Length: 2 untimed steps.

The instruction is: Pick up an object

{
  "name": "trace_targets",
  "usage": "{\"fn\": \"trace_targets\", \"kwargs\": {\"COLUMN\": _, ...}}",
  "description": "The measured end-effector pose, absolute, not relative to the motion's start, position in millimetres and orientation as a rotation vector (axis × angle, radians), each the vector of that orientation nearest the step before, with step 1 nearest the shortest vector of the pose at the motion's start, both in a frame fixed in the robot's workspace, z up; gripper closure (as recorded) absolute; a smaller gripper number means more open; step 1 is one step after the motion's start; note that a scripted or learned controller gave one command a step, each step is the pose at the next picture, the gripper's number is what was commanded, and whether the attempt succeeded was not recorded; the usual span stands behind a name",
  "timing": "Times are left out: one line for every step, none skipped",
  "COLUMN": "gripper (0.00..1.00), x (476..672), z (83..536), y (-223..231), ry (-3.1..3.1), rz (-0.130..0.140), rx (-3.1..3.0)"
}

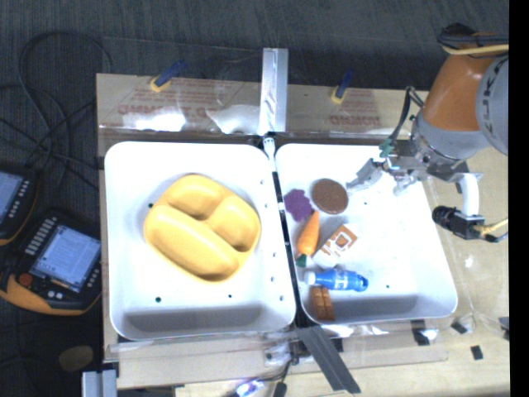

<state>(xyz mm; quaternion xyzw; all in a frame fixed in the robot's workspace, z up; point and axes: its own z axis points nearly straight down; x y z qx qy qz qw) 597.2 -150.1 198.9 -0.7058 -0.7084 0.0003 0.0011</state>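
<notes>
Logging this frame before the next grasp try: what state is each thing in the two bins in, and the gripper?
Gripper: above the right bin's upper part, nothing between its fingers.
Yellow bread-shaped toy: lying in the left bin.
Brown disc: flat in the right bin.
Purple piece: beside the divider.
Carrot: lying slanted.
Blue bottle: on its side.
Orange-and-white box: lying tilted.

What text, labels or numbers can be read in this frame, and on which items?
None can be read.
Red print on the clear sheet behind the bins: too blurred.
Blue bottle label: too small.
Orange and white box: markings illegible.
Handheld screen left of the bench: content blurred.
</notes>
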Motion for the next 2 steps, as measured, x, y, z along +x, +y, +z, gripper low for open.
{"fn": "trace_targets", "kwargs": {"gripper": 0.00, "x": 597.2, "z": 199, "y": -150, "ry": -2.224, "rz": 0.001, "rx": -2.216}}
{"fn": "trace_targets", "kwargs": {"gripper": 0.00, "x": 670.8, "z": 88, "y": -130, "ry": -2.082, "rz": -0.006, "rx": -2.361}}
